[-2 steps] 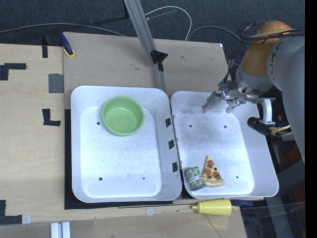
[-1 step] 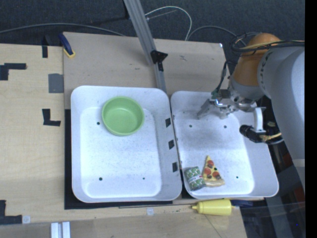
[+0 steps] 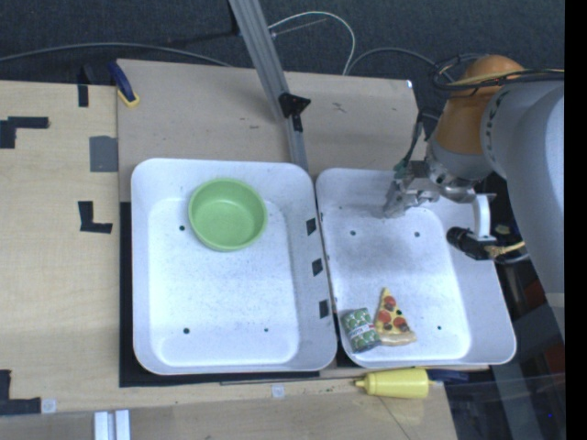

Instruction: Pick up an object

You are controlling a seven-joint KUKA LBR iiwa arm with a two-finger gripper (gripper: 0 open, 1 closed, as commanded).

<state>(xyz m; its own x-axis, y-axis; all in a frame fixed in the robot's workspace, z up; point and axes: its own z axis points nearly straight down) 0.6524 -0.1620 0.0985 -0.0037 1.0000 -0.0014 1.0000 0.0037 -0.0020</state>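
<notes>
Fingers (image 3: pixel 396 205) state unclear, right bin far edge; pizza slice (image 3: pixel 393 318) well apart.

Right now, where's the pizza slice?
In the camera view, the pizza slice lies in the right bin, near its front-left corner, right beside a small green packet.

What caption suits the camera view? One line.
Gripper above right bin; pizza slice near its front; green bowl in left bin.
</notes>
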